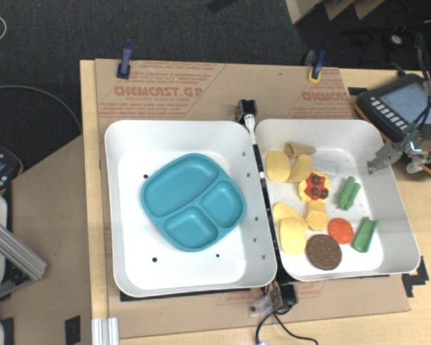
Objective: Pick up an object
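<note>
Lying nearest: brown cookie (pixel 322 251). Hovering by right bin (pixel 401 225) rim with gripper (pixel 394 155), jaws' state impossible to tell; probably needing centring and lowering over one piece.

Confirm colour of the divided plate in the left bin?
Teal blue, plain, no pattern. The plate shows clearly in the camera view, lying in the left bin.

The flat brown cardboard sheet (pixel 201 92) under the two white bins bears red printing: "CHEMCAST G P" reads at its upper left, with smaller lines around it too blurred to read, and a partly hidden "CHEMCAST" repeats at its upper right
</note>
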Available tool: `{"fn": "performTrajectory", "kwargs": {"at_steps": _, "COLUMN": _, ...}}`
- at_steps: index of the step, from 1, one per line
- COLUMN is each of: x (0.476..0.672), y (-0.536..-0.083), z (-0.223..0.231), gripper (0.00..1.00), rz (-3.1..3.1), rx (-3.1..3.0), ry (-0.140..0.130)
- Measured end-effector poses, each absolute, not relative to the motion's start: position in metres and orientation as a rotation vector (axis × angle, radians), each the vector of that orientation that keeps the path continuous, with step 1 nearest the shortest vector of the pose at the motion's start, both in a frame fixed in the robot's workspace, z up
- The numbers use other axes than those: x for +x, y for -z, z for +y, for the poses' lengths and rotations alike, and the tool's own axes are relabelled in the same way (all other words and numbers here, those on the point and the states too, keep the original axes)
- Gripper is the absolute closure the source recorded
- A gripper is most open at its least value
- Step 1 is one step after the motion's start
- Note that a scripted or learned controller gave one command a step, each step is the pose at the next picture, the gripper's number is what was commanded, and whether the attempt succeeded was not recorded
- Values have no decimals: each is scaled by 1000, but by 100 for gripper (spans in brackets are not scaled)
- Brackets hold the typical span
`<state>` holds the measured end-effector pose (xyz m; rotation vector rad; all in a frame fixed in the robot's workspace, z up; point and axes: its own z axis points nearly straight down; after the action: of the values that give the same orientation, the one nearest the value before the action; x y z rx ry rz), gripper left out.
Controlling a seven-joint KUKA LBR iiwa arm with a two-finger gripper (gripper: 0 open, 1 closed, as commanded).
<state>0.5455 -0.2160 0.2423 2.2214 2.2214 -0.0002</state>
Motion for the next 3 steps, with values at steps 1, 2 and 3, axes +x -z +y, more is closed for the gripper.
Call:
{"fn": "performTrajectory", "kwargs": {"at_steps": 1, "x": 474, "y": -105, "z": -165, "gripper": 0, "rz": 2235, "rx": 2235, "ry": 9}}
{"fn": "performTrajectory", "kwargs": {"at_steps": 2, "x": 539, "y": -257, "z": -122, "gripper": 0, "rz": 2220, "rx": 2200, "ry": -18}}
{"fn": "performTrajectory", "kwargs": {"at_steps": 3, "x": 475, "y": -145, "z": -98, "gripper": 0, "rz": 2229, "rx": 2232, "ry": 10}}
